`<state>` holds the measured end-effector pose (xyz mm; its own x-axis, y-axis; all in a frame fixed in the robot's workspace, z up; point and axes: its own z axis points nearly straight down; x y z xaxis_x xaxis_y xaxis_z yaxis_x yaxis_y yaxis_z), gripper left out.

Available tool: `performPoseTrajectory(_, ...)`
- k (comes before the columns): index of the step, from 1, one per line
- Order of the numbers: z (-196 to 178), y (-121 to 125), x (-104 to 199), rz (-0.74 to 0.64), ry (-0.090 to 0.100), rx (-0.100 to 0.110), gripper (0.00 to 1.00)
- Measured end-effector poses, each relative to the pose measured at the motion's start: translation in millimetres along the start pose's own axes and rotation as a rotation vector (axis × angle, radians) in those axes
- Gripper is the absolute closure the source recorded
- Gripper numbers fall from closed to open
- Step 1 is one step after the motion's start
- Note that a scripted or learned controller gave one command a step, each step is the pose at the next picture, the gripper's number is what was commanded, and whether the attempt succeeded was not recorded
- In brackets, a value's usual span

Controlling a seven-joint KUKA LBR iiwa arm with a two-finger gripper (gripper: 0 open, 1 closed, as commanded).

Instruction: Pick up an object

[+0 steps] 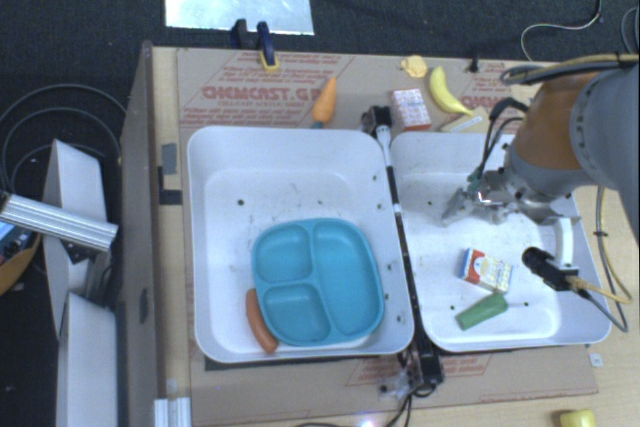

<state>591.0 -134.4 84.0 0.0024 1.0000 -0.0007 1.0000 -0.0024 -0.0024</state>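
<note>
The pincer [468, 203] hangs low in the far-left part of the right bin [432, 161], over bare white floor and near the wall shared with the left bin [230, 177]. Whether it is spread or pressed together cannot be told from this angle, and nothing is seen in it.

The likely targets lie nearer in the same bin. They are a small box [485, 269] just near-right of the pincer and a green stick [481, 311] close beyond it, toward the near wall.

The main risk is a grab at nothing: if the pincer goes down where it is, it meets only the bin floor. A move further left could knock the shared wall.

If it goes for the box, that lies flat and low, so the grip may skid over the top or push it away. The stick looks round and may roll off, and a nudge to either one could shift the other.

The plate [318, 280] and sausage [259, 319] in the left bin are well apart from all this.
</note>
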Motion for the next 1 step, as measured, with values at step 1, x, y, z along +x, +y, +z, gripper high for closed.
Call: performPoseTrajectory(1, 0.4, -50.1, 2.5, -0.002, 0.001, 0.001, 0.0)
